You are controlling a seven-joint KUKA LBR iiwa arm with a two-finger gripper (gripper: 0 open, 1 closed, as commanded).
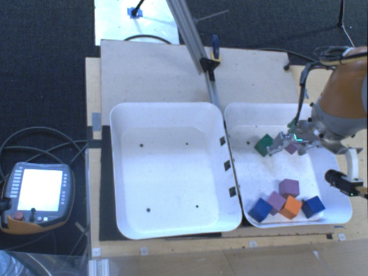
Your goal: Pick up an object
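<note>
My gripper (286, 144) hangs low over the upper middle of the right bin (339, 214), on the grey arm with the orange band that comes in from the right. A green block (264, 145) lies just to its left, close to or touching the gripper's tip. A small purple block (292, 149) is partly hidden right under the gripper; whether it is held cannot be made out. Several more blocks sit in a cluster at the bin's front: a purple one (288, 187), a mauve one (276, 201), an orange one (291, 206) and two blue ones (260, 209) (313, 206).
The left bin (123, 154) stands beside the right one, with a shared divider wall between them. A slanted metal pole (190, 30) crosses the bench at the back. A teach pendant (37, 197) lies off the bench at far left.
</note>
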